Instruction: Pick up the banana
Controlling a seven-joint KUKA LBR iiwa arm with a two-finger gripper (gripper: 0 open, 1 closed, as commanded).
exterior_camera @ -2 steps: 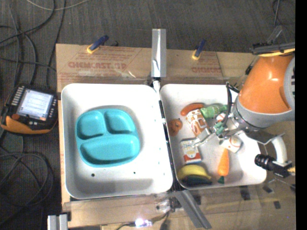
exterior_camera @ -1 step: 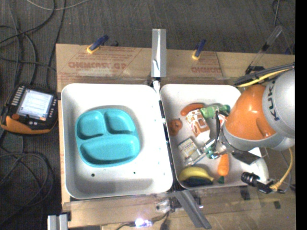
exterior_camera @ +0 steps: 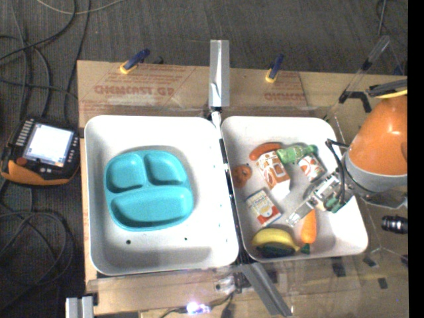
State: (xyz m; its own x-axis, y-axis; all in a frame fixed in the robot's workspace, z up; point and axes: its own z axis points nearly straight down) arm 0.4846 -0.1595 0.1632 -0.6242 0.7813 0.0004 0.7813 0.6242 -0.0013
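We see the curved yellow plastic-looking banana (exterior_camera: 275, 238) lying flat at the bottom edge of the right white bin (exterior_camera: 344, 234), lower centre-right of the frame, with a dark green rounded piece just below it, touching or nearly so. An orange carrot-shaped toy (exterior_camera: 308, 226) sits just beside its right end. The claw (exterior_camera: 317, 199) hangs up and to the right of the banana, over the carrot area, not touching the banana; we cannot tell whether it is spread or closed, too blurred.

We judge the banana light, stiff, smooth-skinned and a bit slippery, probably a toy, not fragile. Best hold looks like across the narrow width at the middle of the curve, where it is thickest and clear of the bin wall. The ends taper and would likely slip out. The near wall and the carrot leave little room, so we expect a tight approach from above.

Left bin holds a turquoise sectioned plastic tray (exterior_camera: 150, 189).
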